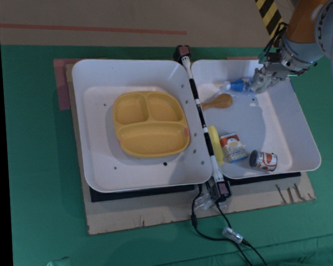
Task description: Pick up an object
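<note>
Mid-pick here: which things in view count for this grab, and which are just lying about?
In play:
- pincer, at the far edge of the right bin
- blue bottle lying next to the pincer
- wooden drumstick
- yellow banana
- small carton
- tin can on its side

Lying about:
- yellow divided plate in the left bin
- cable on the green mat

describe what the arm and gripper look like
The arm is grey with a rounded orange section above the wrist. The wrist narrows to a pale grey ring, and below it sits a small silvery metal gripper, blocky and mechanical-looking.
</note>
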Controlling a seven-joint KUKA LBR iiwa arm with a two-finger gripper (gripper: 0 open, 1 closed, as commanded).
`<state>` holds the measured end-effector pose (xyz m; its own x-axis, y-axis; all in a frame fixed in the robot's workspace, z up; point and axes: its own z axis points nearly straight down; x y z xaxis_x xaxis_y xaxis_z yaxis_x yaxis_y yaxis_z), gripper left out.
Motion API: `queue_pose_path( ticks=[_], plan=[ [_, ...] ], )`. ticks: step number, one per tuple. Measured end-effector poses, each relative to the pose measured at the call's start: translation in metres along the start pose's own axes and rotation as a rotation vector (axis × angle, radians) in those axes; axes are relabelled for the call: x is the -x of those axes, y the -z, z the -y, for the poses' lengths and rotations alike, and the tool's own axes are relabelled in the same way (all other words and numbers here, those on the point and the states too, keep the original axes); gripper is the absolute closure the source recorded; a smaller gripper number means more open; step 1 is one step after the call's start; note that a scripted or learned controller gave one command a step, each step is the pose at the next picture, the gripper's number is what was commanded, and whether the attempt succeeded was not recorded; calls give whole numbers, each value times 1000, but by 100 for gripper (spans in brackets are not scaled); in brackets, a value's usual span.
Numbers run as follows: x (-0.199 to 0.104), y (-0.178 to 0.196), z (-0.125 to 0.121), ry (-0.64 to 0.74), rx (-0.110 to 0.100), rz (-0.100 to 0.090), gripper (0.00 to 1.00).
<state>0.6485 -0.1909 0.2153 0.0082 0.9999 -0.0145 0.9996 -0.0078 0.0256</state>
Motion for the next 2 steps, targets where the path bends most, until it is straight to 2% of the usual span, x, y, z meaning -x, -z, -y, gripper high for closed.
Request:
queue_pose_path(
  ticks=[1,2],
  plan=[
    [0,0,0,0,-1,0,0],
    [-50,-27,4,4,-10,-6,0]
  ],
)
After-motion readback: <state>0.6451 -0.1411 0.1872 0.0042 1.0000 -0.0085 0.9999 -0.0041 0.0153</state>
